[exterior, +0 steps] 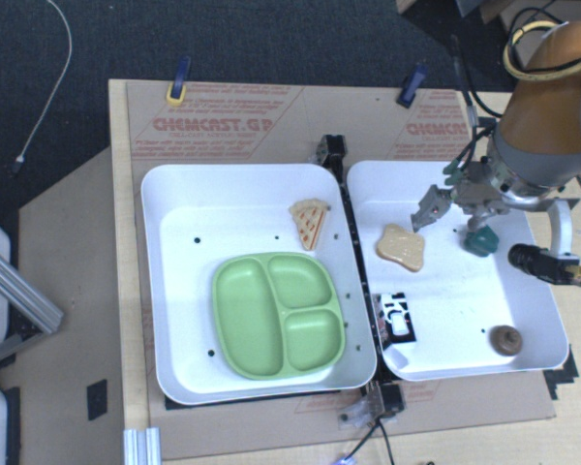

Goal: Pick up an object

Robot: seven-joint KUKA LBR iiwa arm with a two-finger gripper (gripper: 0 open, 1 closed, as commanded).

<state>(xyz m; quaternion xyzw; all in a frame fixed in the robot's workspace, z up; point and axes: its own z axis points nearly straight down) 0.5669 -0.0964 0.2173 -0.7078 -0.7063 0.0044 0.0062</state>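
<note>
In the right bin (pixel 523 352), my gripper (pixel 454 223) hangs over the upper middle, open, with its two fingers spread wide and nothing between them. A tan bread-shaped piece (pixel 401 248) lies just left of and below the left finger (pixel 430 208). A small teal object (pixel 482 241) sits right at the tip of the right finger; whether they touch I cannot tell. Near the bin's lower right corner rests a small brown round object (pixel 505 338).
The left bin (pixel 169 260) holds a green divided plate (pixel 276 314) and a sandwich wedge (pixel 310 223) near its upper right. A black and white tag (pixel 396 318) sits on the divider between the bins. The arm's orange-banded body (pixel 552 85) looms over the right bin's upper right.
</note>
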